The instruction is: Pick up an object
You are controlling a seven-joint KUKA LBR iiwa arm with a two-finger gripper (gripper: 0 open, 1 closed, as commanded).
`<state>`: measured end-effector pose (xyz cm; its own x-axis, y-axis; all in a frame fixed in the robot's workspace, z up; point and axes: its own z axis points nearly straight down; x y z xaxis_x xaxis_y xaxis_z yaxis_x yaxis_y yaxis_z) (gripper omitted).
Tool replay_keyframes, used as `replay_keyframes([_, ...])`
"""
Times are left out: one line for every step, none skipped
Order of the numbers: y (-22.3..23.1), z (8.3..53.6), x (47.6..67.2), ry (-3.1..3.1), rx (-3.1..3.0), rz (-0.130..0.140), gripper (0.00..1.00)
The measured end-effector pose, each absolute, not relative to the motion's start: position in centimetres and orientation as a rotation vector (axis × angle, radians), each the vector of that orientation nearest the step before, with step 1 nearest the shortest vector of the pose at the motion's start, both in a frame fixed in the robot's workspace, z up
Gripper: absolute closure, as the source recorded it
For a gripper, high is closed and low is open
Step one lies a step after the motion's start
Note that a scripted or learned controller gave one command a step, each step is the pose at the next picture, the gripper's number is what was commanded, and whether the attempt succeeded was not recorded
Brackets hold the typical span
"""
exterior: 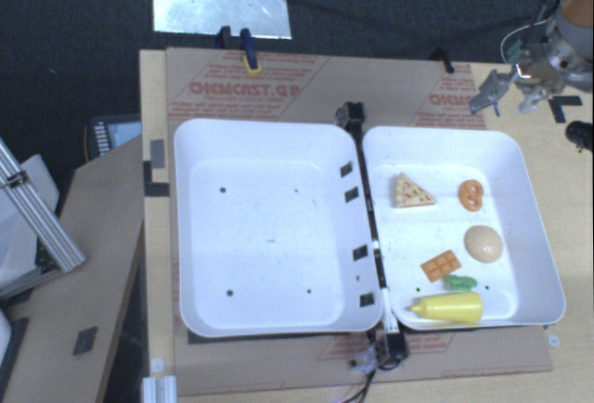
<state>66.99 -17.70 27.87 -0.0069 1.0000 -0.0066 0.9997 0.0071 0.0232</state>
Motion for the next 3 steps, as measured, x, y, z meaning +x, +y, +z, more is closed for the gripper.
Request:
replay_keyframes([-19.2,28.7,54.4,2.215,2.226,-0.001,0.00])
replay_keyframes([-15.7,27.5,60.0,2.229,2.210,0.004,0.00])
replay_keyframes([-14.6,15.9,53.4,2.230,2.230,-0.010,0.00])
